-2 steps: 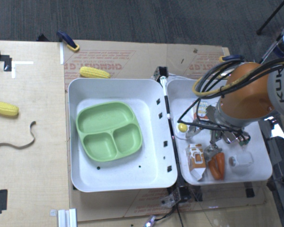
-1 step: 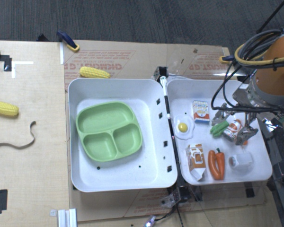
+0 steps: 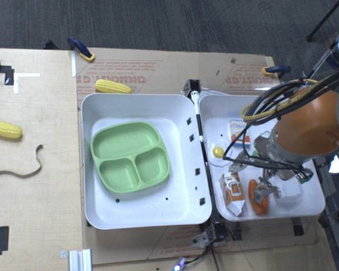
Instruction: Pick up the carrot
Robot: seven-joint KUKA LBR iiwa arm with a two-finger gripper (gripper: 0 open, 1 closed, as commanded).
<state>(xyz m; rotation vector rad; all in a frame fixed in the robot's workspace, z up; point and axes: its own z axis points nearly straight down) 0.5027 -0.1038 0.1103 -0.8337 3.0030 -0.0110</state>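
Observation:
The orange carrot [image 3: 259, 205] lies near the front edge of the right white bin [image 3: 311, 208], just right of a small orange-and-white carton [image 3: 232, 192]. My gripper [image 3: 264, 191] hangs directly over the carrot's middle, low in the bin, and covers part of it. Orange shows on both sides of the grey gripper tip. The arm's orange band and cables hide much of the bin's right half.
A small yellow ball [image 3: 217, 151] and a printed packet [image 3: 237, 130] sit at the back of the right bin. The left bin [image 3: 96, 208] holds a green divided plate [image 3: 131, 156]. Two corn cobs [image 3: 112, 86] [image 3: 4, 130] lie outside on the bench.

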